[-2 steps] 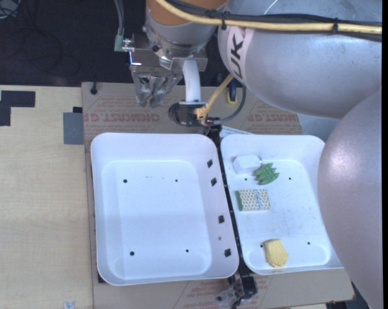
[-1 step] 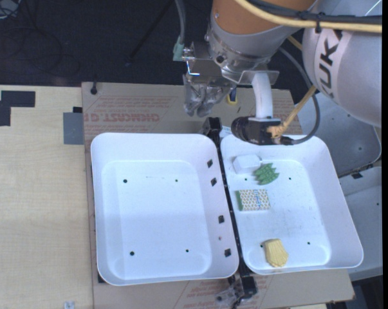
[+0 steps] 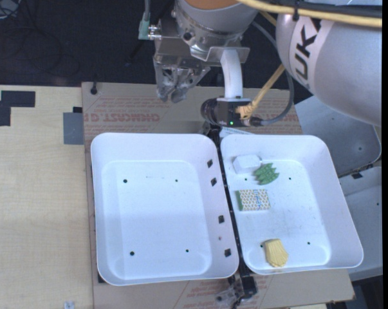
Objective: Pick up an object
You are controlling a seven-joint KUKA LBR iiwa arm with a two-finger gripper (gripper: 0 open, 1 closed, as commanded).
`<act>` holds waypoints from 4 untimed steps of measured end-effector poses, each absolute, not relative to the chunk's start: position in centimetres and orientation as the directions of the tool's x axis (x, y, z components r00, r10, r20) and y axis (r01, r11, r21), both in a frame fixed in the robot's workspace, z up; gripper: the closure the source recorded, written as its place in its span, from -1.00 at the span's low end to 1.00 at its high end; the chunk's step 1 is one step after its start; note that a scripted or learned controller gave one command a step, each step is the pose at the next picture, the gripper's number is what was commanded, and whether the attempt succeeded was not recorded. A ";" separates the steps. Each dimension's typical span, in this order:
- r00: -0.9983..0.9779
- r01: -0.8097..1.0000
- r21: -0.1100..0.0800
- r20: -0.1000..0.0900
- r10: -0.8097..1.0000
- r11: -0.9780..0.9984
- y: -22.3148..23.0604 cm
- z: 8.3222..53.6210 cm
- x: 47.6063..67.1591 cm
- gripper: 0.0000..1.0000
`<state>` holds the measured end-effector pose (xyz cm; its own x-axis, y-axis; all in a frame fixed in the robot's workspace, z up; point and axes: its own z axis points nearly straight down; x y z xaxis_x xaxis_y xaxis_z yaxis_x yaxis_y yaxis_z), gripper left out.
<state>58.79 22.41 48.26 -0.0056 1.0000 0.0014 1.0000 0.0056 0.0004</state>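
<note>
Camera view: gripper (image 3: 175, 90) well apart from yellow object (image 3: 275, 253).

Gripper (image 3: 174, 90) above bins (image 3: 155, 148), four objects (image 3: 253, 200) right

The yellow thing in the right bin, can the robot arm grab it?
Probably yes. The yellow object lies alone near the right bin's front edge, nothing on top, while the gripper hangs above the bins' far side.

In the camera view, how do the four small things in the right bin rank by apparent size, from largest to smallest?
1. Green-and-white patterned flat square pad
2. Yellow lumpy block
3. White rounded piece and green leafy piece: they look alike in size, and the white one blends into the bin, so I do not rank them.
</note>
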 end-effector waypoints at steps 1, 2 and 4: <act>-0.002 1.000 0.002 0.001 1.000 0.002 22.8 54.1 58.6 1.00; -0.002 1.000 -0.003 -0.002 1.000 0.002 24.4 53.5 64.6 1.00; 0.012 1.000 0.005 -0.004 1.000 -0.012 11.1 46.0 60.5 1.00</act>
